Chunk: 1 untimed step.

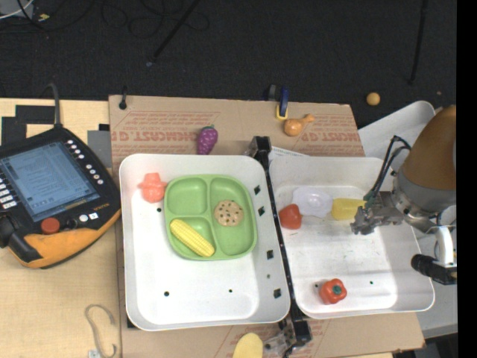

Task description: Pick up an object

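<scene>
In the right bin (pixel 387 289) lie a yellow block (pixel 343 209), a clear pale piece (pixel 313 200), a small red item (pixel 290 216) by the left wall and a red pepper with a green stem (pixel 333 291) near the front. My gripper (pixel 364 222) reaches in from the right and hangs low over the bin floor, just right of the yellow block and close to touching it. Nothing shows held in it.
The left bin (pixel 194 297) holds a green divided plate (pixel 175 200) with a corn cob (pixel 192 237) and a cookie (pixel 228 213), and a pink toy (pixel 152 188). A teach pendant (pixel 48 192) lies far left. Small toys sit on the cardboard behind the bins.
</scene>
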Each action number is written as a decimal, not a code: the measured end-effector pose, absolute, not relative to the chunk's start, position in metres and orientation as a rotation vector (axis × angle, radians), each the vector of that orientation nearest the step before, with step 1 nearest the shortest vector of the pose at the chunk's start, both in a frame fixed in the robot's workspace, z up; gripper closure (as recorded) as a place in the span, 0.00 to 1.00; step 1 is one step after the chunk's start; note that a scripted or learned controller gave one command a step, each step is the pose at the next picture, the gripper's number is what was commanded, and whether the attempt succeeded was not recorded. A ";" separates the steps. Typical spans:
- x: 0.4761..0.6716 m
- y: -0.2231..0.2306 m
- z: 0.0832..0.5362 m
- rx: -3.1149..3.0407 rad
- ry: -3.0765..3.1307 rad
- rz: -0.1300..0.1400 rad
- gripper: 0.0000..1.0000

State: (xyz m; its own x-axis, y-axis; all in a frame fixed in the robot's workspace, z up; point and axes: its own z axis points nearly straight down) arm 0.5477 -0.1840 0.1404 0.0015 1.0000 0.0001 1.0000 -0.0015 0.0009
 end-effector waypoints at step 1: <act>0.543 -0.180 0.201 2.220 2.219 0.003 1.00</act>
State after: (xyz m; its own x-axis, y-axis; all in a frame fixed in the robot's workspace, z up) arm 0.5434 -0.1802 0.2011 0.0001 1.0000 -0.0005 1.0000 -0.0001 0.0033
